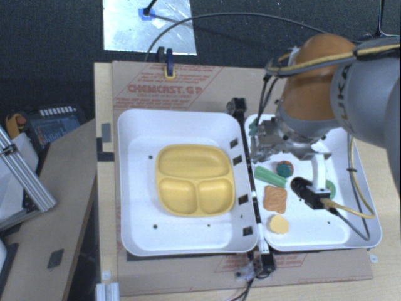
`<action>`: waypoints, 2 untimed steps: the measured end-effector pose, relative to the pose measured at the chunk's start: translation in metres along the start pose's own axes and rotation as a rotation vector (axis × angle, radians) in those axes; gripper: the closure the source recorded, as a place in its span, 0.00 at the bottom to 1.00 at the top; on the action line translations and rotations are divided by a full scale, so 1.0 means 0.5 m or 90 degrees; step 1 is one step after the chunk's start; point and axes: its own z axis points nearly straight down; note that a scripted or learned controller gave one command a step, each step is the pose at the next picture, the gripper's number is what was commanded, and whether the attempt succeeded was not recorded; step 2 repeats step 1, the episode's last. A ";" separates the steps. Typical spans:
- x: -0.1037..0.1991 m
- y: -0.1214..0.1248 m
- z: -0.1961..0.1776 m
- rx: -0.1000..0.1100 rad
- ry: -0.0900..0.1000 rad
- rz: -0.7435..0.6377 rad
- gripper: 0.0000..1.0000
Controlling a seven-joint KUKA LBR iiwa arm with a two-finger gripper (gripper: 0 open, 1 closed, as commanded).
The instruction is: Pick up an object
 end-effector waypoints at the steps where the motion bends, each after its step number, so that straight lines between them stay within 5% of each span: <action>1: 0.082 -0.061 -0.001 0.000 0.000 0.000 1.00; 2: 0.082 -0.061 -0.001 0.000 0.000 0.000 1.00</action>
